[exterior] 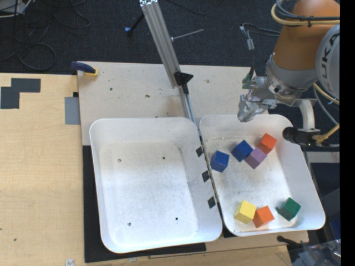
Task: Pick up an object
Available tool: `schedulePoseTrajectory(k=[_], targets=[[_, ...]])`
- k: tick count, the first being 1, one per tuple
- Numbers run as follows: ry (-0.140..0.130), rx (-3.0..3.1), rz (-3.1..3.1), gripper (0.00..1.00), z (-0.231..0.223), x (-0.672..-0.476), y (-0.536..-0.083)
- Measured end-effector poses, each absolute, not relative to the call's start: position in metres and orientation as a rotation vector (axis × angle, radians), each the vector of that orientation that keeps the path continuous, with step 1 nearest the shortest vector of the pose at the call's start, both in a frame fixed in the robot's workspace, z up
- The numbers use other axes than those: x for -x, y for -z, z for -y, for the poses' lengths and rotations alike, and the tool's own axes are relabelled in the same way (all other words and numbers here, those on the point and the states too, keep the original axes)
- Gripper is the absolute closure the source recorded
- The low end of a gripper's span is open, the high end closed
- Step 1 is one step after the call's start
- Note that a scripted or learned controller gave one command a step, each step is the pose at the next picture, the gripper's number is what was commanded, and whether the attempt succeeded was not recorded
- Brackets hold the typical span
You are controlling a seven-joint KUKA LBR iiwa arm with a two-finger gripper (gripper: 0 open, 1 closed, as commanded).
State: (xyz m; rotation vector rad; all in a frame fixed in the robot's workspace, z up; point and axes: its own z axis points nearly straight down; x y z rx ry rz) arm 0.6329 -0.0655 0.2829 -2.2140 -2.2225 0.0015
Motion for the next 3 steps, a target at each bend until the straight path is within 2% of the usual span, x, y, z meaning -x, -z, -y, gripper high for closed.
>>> schedulePoseTrajectory(k=[2, 3], targets=[[-0.004, 2.214, 2.221, 1.0, -0.029, -0.615, -0.244], [-0.006, 2.214, 2.221, 1.0, -0.073, -0.593, -0.232]])
